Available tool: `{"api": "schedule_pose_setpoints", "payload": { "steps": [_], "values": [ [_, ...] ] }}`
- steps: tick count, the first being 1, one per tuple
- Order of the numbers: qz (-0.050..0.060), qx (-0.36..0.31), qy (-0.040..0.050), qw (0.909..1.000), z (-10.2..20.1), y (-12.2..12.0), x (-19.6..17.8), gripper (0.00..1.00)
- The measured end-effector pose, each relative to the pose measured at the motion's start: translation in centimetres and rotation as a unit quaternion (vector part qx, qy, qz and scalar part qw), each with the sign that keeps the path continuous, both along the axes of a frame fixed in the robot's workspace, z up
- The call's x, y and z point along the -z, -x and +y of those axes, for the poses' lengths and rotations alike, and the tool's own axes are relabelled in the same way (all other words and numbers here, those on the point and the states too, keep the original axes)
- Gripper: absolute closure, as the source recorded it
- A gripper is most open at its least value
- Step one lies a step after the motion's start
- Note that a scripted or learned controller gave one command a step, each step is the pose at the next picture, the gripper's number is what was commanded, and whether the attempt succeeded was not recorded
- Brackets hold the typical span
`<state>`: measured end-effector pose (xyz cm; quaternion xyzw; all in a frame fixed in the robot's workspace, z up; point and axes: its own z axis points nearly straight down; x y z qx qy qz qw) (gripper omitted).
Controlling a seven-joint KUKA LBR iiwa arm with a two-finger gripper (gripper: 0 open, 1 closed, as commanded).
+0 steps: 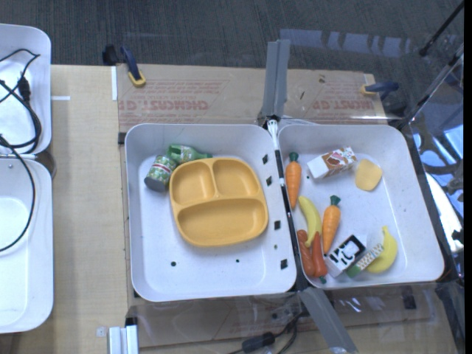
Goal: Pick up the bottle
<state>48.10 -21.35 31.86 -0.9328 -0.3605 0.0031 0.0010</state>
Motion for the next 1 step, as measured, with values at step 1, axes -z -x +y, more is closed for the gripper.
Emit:
{"api": "schedule_pose_setpoints", "payload": {
  "steps": [1],
  "values": [
    [-0.001, 0.050, 0.0008, 0.9988, -0.55, 0.31, -0.34, 1.00]
  ]
}}
